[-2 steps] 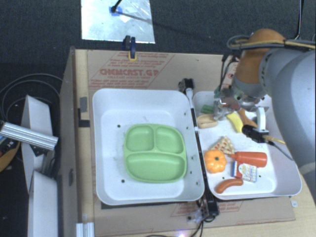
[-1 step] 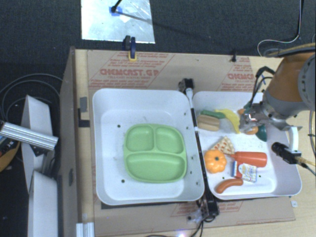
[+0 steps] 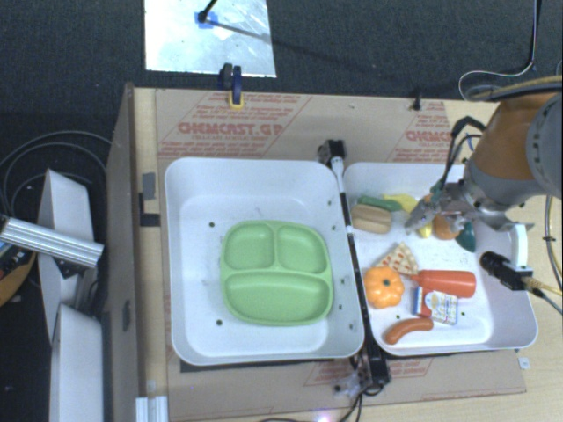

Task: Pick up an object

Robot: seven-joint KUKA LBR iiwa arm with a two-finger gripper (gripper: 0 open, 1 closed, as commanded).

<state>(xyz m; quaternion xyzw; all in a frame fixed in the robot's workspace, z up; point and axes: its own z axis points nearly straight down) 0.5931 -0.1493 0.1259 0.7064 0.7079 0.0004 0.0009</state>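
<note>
My gripper (image 3: 428, 214) hangs low over the back of the right bin (image 3: 510, 328), reaching in from the right. Just beside it lie a small orange item (image 3: 445, 229) and a teal piece (image 3: 465, 234), partly hidden by the wrist. To its left are a yellow item (image 3: 401, 202) and a sandwich-like block (image 3: 370, 217). Nearer the front lie a pizza slice (image 3: 401, 258), an orange pumpkin (image 3: 383, 287), a red vegetable (image 3: 447, 281), a small carton (image 3: 438, 307) and a sausage (image 3: 408, 330). Whether anything is held is not visible.
The left bin (image 3: 189, 236) holds a green divided plate (image 3: 276, 271). A ridge (image 3: 350, 244) separates the two bins. The grey arm with its orange band (image 3: 515, 143) covers the right bin's back right corner. A black fitting (image 3: 503, 269) sticks out over the right rim.
</note>
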